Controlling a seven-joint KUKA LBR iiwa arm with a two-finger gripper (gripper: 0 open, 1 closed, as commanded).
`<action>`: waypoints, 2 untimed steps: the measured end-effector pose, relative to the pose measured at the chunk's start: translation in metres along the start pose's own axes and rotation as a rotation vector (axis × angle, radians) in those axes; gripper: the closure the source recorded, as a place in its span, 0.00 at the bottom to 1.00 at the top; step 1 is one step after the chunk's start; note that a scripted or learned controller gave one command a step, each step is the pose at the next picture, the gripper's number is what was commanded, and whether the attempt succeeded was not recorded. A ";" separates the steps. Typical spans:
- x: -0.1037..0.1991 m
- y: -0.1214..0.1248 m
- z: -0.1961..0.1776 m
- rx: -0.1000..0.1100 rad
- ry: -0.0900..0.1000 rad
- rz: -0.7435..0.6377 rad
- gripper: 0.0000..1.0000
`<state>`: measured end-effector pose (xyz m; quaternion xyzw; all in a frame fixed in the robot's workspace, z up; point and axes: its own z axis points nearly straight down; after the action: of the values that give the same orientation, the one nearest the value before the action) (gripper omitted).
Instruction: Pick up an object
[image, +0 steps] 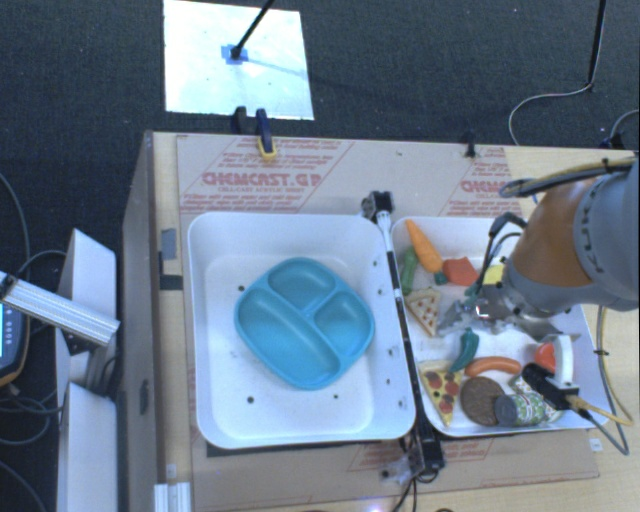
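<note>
My claw (462, 318) hangs low in the right bin (575, 418), near the pizza slice (424, 310) and green pepper (466, 349). How open it is, I cannot tell; I see nothing held

Dark carpet floor (80, 90); white sheet (238, 85) lying on it.

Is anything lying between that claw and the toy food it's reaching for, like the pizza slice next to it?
Nothing visible blocks it. The gripper hangs low in the right bin, and the pizza slice lies right beside it on the bin floor. The green pepper sits just below, with no other toy between.
</note>
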<state>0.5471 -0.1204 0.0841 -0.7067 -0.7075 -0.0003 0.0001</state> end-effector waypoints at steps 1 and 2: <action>-0.009 -0.031 0.000 0.000 -0.001 0.000 0.00; -0.013 0.081 -0.001 -0.003 -0.001 -0.003 0.00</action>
<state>0.6280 -0.1334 0.0850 -0.7056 -0.7086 -0.0009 -0.0014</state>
